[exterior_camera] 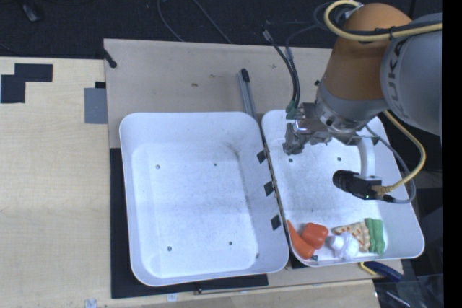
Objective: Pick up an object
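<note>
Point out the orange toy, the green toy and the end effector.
orange toy [312, 234], camera view, middle of its rounded top.
green toy [375, 235], camera view, middle of its long body.
end effector [294, 143], camera view, midway between its fingertips.

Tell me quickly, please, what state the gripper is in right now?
Gripper: cannot be told; it hangs over the far end of the right bin, with nothing seen in it.
</note>
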Tool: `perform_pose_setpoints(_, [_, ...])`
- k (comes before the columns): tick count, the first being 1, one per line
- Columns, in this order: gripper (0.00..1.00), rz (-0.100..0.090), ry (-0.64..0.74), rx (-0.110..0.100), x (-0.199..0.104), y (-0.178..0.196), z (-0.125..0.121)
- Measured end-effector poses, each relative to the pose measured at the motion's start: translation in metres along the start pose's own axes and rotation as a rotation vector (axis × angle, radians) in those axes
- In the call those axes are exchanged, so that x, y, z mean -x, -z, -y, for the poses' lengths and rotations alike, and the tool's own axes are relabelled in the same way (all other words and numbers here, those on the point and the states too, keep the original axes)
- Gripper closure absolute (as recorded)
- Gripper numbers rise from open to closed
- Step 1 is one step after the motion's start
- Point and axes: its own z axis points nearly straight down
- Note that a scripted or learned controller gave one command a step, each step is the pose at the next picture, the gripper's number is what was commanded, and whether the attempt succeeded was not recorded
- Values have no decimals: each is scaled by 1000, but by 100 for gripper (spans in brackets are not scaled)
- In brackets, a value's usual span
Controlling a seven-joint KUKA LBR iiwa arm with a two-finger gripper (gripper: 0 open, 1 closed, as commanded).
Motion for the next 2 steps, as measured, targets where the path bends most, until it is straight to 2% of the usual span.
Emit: perform_pose_setpoints(2, [100, 0, 1, 1, -103, 8, 10])
